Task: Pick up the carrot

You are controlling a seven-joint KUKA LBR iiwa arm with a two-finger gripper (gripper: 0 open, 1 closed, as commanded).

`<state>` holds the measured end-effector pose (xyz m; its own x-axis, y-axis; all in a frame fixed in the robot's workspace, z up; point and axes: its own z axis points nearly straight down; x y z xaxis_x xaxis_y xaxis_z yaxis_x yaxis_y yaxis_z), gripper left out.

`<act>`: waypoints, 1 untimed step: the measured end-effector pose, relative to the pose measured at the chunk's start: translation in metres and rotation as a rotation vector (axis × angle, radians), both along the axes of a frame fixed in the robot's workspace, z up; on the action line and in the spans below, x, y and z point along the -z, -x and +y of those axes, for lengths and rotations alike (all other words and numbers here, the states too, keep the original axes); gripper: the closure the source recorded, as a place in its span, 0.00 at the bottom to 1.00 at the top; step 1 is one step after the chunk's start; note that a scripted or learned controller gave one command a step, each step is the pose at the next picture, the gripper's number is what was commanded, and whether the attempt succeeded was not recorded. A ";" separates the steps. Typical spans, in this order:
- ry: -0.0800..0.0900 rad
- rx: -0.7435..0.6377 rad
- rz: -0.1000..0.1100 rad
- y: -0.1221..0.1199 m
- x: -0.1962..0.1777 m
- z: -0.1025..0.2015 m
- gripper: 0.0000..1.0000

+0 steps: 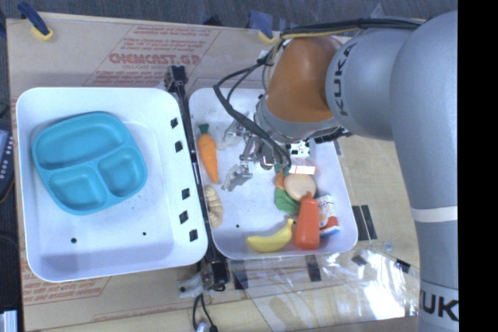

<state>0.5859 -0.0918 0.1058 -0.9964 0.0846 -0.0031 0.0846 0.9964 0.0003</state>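
Observation:
The carrot [208, 156], orange with a green top, lies lengthwise along the left wall of the right bin [233, 245], its green end pointing to the back. My gripper [235, 159] hangs over the middle of that bin, just right of the carrot and apart from it. It is open, and nothing sits between its metal fingers [236, 179]. The arm's orange band and grey wrist cover the bin's back right part.
In the right bin lie a banana [271, 239], a red bottle [308, 223], a green item [285, 200], a beige round item [299, 185] and a tan ridged piece [213, 206]. The left bin [47, 260] holds a blue divided plate [89, 161].

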 end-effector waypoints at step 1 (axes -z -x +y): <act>0.000 0.290 0.000 -0.035 0.013 0.000 0.00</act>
